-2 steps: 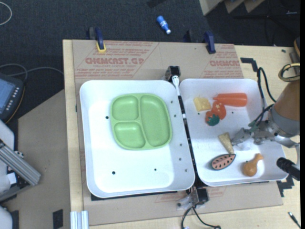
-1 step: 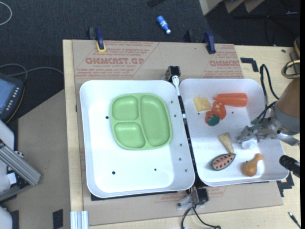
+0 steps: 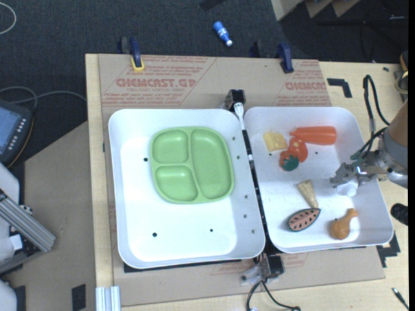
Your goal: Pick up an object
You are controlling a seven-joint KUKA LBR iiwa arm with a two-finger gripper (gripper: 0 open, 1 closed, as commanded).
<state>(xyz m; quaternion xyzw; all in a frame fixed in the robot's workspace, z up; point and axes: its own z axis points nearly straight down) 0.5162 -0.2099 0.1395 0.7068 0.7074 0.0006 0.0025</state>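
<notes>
Gripper (image 3: pixel 343 181) low over right bin (image 3: pixel 369 235), finger state unclear; nearest: drumstick (image 3: pixel 342 225) just below, lying diagonally, wedge (image 3: pixel 308 194) leftward.

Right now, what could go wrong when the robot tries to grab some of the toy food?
The gripper sits near the right bin's wall, so it may bump the rim. The chicken leg lies close to that edge and could be hard to reach. The tomato, cheese and carrot crowd together, so one grab could nudge the others.
</notes>
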